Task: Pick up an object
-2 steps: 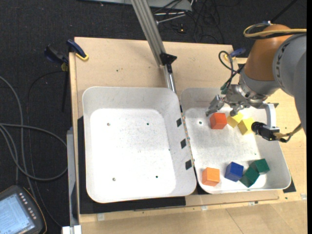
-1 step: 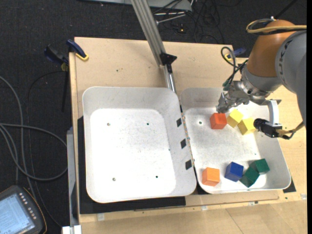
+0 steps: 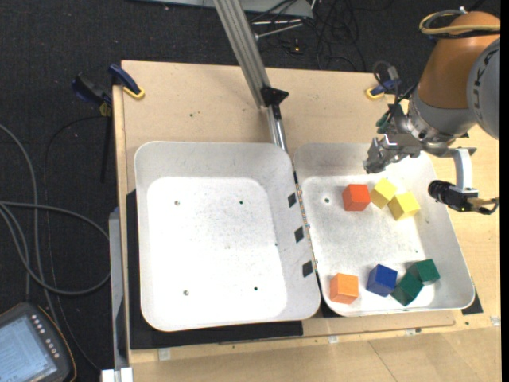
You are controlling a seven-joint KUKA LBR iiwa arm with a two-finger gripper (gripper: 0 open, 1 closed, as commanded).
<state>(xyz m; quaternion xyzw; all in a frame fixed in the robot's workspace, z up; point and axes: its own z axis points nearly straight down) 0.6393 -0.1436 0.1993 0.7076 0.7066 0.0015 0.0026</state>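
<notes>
In the right bin lie several small blocks. A red-orange cube sits near the bin's middle, with two yellow cubes just to its right. Along the front edge are an orange cube, a blue cube and two green cubes. My gripper hangs over the back of the right bin, a little behind the nearer yellow cube and above it. Nothing shows between its fingers.
The left bin lies beside the right one. A slanted metal pole crosses the bench's back toward the gap between the bins. Clamps grip the bench's back corners. A black knob juts over the right bin's edge.
</notes>
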